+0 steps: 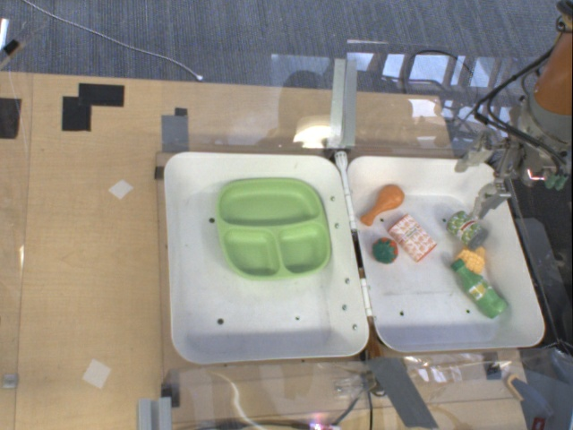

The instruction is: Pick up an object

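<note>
The right bin [430,334] holds several small objects. An orange drumstick-shaped toy [382,202] lies near its left wall, with a red-and-white patterned box [413,237] and a small green ball [385,251] just below it. A green-and-white can [466,227] lies toward the right wall. Below the can is a green bottle with a yellow top [478,285]. My gripper [481,177] hangs over the bin's upper right part, just above the can, open with nothing between its fingers.
The left bin [192,321] holds a green divided plate [272,227]. A metal divider [351,231] runs between the two bins. Black cables [501,92] loop above the right bin's far corner beside the arm.
</note>
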### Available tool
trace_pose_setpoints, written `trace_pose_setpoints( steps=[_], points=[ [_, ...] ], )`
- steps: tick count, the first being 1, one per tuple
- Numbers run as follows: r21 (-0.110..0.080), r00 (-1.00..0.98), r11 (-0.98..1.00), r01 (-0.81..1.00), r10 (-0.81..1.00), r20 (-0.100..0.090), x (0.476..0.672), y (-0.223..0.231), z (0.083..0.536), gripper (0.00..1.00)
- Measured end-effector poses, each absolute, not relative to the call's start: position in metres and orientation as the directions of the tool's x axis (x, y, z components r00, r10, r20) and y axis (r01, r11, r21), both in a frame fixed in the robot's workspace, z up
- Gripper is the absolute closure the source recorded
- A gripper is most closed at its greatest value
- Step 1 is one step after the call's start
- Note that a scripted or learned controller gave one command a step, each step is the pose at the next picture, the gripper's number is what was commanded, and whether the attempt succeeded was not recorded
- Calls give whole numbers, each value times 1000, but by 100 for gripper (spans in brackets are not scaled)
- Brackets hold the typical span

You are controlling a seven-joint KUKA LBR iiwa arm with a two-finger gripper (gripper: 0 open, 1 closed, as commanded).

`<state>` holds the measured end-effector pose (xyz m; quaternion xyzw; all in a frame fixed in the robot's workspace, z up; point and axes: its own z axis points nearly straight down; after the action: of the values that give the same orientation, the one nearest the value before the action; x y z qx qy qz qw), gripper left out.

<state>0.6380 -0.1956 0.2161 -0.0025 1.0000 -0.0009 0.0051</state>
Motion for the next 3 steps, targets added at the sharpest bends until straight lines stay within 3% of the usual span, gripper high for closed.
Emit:
trace_pose_setpoints(
  steps=[1, 2, 3],
  points=[
    [-7, -988, 988, -155, -156, -25, 645, -145, 105, 0],
    [-10, -986, 987, -162, -162, -33, 649, -144, 120, 100],
    [-3, -1000, 1000, -6, -6, -26, 647, -111, 292, 100]
  ],
)
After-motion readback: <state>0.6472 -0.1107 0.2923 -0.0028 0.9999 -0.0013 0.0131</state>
